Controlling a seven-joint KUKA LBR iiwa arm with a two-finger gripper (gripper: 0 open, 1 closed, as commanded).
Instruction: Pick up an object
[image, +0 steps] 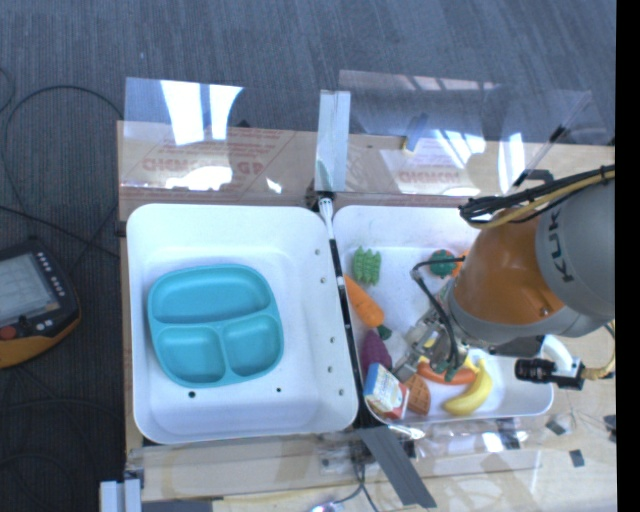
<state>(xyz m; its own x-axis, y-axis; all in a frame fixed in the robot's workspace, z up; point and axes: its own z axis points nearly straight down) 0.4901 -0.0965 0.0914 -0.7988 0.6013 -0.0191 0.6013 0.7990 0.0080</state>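
Note:
My gripper (428, 345) reaches down into the right bin (400, 245), under the orange wrist band. It hangs just above an orange-red piece (447, 375) and next to a yellow banana (471, 391). To its left lie a purple eggplant-like toy (375, 351), an orange carrot (364, 303) and a green bumpy toy (367, 265). A small carton (384, 391) and a brown piece (417, 399) sit at the bin's front. Nothing shows between the fingers.
The left bin (170, 235) holds a teal divided tray (214, 322). A clear plastic wall stands behind both bins. A tablet-like device (30, 290) lies off the bench at the left. Cables trail from the arm at the right.

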